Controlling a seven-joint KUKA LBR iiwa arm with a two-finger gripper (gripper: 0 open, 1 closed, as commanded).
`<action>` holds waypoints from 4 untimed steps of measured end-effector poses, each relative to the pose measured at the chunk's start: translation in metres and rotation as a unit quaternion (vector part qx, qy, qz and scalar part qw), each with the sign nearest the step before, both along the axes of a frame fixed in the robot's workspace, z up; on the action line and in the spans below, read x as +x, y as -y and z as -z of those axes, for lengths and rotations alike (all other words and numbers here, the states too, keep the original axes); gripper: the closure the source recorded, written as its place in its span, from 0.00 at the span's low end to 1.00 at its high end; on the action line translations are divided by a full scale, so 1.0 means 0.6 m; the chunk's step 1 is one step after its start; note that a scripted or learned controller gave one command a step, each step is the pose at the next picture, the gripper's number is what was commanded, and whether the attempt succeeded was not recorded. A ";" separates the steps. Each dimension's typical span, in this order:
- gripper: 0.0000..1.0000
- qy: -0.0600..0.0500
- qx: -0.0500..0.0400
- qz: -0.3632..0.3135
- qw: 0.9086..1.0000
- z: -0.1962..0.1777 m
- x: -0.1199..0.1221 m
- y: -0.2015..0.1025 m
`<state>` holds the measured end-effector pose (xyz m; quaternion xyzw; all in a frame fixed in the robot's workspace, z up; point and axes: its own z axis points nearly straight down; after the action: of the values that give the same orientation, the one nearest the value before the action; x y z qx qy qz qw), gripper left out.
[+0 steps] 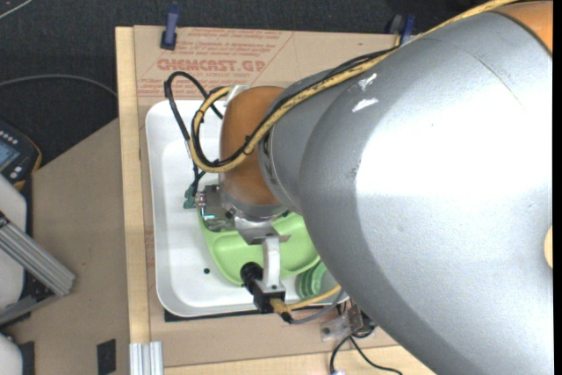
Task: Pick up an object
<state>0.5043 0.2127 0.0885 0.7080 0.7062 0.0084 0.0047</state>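
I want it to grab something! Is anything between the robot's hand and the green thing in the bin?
Nothing visible is in the way. The gripper hangs right over the light green thing in the white bin, but the arm covers the spot where they would meet.

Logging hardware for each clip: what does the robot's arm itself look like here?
The arm has a bulky, rounded, glossy grey casing. An orange band sits above the wrist. A yellow cable and a thin black cable loop beside the wrist, and the yellow one runs back along the grey link.
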 end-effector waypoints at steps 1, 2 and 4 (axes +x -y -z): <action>1.00 0.000 0.001 -0.002 1.000 -0.372 0.060 -0.021; 1.00 0.000 0.001 -0.002 1.000 -0.680 0.064 -0.019; 0.00 -0.016 -0.005 -0.001 1.000 -0.461 0.038 -0.016</action>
<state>0.5272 0.2223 0.3650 0.7073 0.7069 -0.0066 -0.0028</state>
